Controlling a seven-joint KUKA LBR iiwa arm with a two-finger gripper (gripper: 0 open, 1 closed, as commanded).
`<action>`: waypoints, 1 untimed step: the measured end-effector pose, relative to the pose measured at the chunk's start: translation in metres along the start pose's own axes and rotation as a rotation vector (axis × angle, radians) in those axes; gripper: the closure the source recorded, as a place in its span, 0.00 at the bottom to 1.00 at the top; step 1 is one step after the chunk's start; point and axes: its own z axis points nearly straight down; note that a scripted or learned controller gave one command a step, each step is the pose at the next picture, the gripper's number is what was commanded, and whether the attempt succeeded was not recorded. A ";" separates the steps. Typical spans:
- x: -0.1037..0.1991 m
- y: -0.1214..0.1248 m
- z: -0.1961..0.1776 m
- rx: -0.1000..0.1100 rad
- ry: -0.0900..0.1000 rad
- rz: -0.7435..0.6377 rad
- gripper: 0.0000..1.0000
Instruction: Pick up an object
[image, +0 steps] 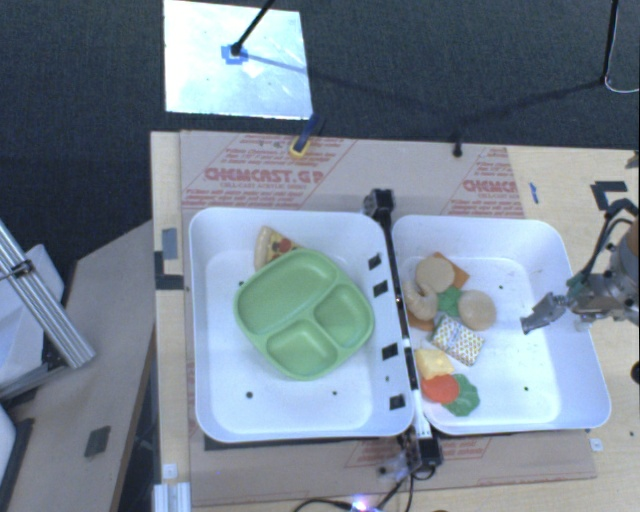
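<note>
The right bin (540, 395) holds a pile of toy food along its left side: a round tan cookie (435, 272), a beige round piece (477, 309), a patterned packet (458, 341), a yellow piece (433, 362) and a red tomato on a green leaf (453, 392). My gripper (541, 314) hangs over the right side of this bin, apart from the pile, with nothing seen between its fingers. The fingers look close together.
The left bin (225, 395) holds a green divided plate (304, 314) with a pizza slice (270, 243) tucked behind its upper left rim. A black divider (393, 320) runs between the bins. A shiny sheet (237, 60) lies beyond the bench.
</note>
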 end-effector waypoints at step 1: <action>0.001 0.003 -0.007 -0.013 -0.003 -0.004 0.00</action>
